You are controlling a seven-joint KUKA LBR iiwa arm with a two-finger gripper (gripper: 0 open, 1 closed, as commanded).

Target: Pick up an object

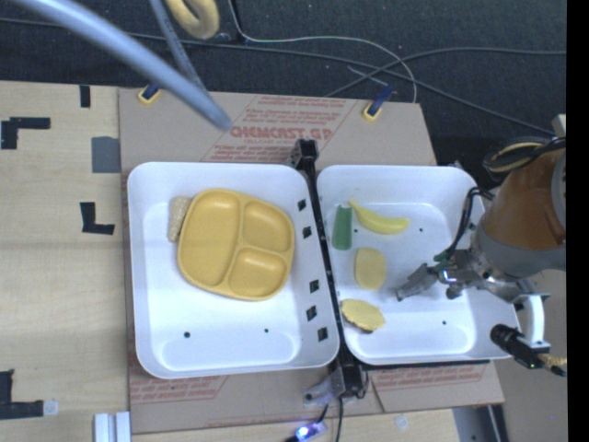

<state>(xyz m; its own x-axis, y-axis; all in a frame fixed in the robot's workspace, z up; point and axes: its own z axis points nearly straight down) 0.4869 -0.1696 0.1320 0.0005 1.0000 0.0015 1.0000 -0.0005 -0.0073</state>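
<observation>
The right bin (433, 184) holds a green stick-shaped piece (342, 226), a yellow banana (379, 220), a pale yellow block (370, 268) and a flat yellow oval piece (363, 316). My gripper (425, 281) hangs low over the right half of this bin, a short way right of the yellow block and apart from it. Nothing shows in its grasp. The arm's orange band (526, 212) rises over the bin's right rim.
The left bin (152, 274) carries a yellow divided plate (236, 244) with a tan piece (178, 217) tucked under its left edge. A black divider (318, 247) runs between the bins. Cables (386, 67) lie behind them on the bench.
</observation>
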